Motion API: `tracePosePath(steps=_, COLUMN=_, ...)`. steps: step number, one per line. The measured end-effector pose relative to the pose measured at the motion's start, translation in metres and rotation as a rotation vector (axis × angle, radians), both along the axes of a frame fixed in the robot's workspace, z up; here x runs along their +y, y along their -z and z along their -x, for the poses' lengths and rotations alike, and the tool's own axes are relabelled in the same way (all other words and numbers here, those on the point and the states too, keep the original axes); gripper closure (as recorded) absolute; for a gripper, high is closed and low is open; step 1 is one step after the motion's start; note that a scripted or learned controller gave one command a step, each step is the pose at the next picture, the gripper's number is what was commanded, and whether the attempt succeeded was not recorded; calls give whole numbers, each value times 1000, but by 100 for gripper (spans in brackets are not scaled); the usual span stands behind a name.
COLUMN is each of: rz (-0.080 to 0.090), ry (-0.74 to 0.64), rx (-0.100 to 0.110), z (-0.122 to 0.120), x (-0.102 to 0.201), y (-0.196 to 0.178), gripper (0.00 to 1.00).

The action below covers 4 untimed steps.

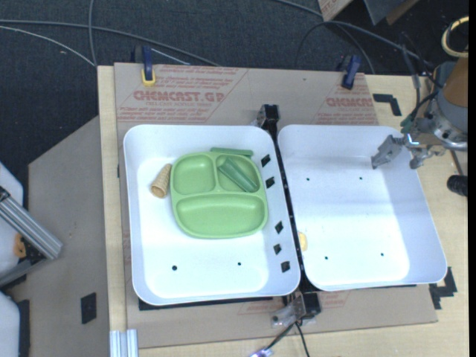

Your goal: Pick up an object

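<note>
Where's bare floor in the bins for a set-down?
Right bin: open floor from the divider to its far rim, below the gripper. Left bin: a bare strip below the green tray; crowded above, with the cone beside the tray.

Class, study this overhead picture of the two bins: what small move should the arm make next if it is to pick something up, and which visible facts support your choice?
Probably a sideways move toward the left bin. The gripper hangs over the right bin, near its upper right corner, while the objects lie in the left one: a green divided plate, a green piece on it, and a small cone beside its left edge.
</note>
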<state>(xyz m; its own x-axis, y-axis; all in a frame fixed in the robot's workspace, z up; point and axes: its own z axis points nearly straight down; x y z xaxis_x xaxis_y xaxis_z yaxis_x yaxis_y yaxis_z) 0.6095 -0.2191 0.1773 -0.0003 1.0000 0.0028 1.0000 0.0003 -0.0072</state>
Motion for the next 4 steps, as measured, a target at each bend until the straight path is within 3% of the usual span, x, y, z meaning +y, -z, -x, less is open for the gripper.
tracePosePath(steps=2, rz=-3, ry=-1, rx=-2, z=2, x=7, y=95, gripper=0)
tracePosePath(steps=3, rz=1, ry=-1, rx=-8, z=1, x=6, y=80, gripper=100)
tracePosePath(steps=4, rz=5, ry=-1, rx=-15, z=-1, x=7, y=15, gripper=100)
